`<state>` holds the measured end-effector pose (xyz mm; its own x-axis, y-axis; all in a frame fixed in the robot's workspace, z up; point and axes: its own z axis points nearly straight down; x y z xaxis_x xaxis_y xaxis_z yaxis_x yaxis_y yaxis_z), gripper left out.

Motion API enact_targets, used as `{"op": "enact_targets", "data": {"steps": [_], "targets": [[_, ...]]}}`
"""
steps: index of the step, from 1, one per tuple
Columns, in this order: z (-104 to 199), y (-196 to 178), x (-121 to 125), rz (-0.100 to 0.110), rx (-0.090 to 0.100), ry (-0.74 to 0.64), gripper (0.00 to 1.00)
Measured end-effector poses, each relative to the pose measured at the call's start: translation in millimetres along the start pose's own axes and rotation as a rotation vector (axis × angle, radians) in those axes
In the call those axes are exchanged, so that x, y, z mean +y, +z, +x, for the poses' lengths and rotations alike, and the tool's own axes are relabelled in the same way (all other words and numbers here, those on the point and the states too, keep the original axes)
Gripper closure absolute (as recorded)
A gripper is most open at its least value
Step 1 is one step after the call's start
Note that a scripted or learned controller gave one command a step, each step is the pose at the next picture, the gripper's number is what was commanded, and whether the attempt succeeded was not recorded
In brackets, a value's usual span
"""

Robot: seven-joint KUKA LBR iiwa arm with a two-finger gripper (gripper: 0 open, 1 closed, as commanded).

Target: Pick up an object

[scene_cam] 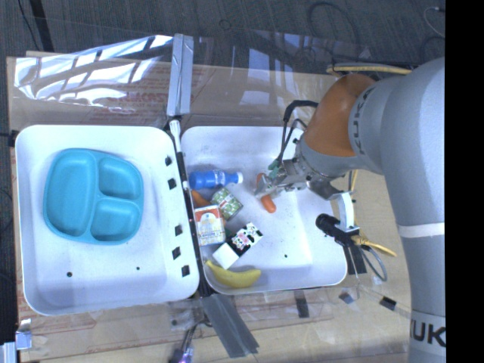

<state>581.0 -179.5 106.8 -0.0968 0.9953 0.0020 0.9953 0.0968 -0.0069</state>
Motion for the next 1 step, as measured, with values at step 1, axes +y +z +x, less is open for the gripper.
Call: {"op": "enact_targets", "data": {"steps": [1], "targets": [[-3.5, -115.1, 25.5, -0.008, -0.003, -0.086, 1.0]]}}
